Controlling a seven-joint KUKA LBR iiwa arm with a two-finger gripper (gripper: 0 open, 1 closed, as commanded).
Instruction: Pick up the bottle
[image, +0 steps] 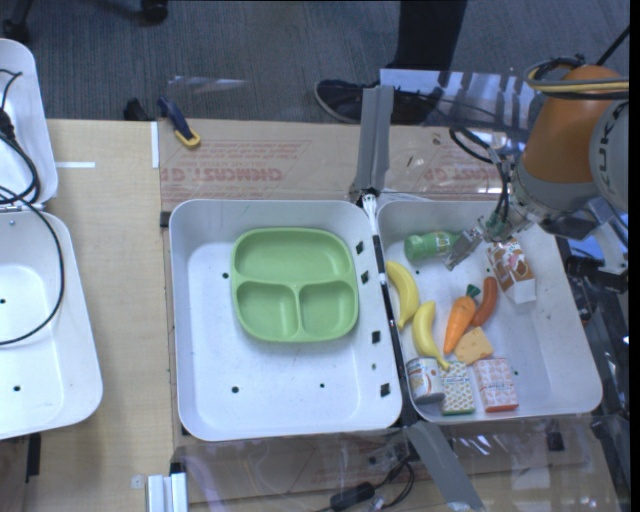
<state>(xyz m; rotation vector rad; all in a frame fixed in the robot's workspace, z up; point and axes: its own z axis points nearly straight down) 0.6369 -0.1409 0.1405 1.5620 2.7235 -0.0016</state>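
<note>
Your grey KUKA arm with the orange band (563, 135) reaches in from the right edge of the view and bends down over the right side of the bench. Its slim metal two-finger gripper (462, 251) points down and to the left, tilted

Grey carpet (250, 45) covers the floor along the top, where the toe of a dark shoe (338, 98) shows. A sheet of brown cardboard (260, 160) printed with reversed red lettering lies over the light wooden bench (110, 170). Lighting is even and soft.
</note>
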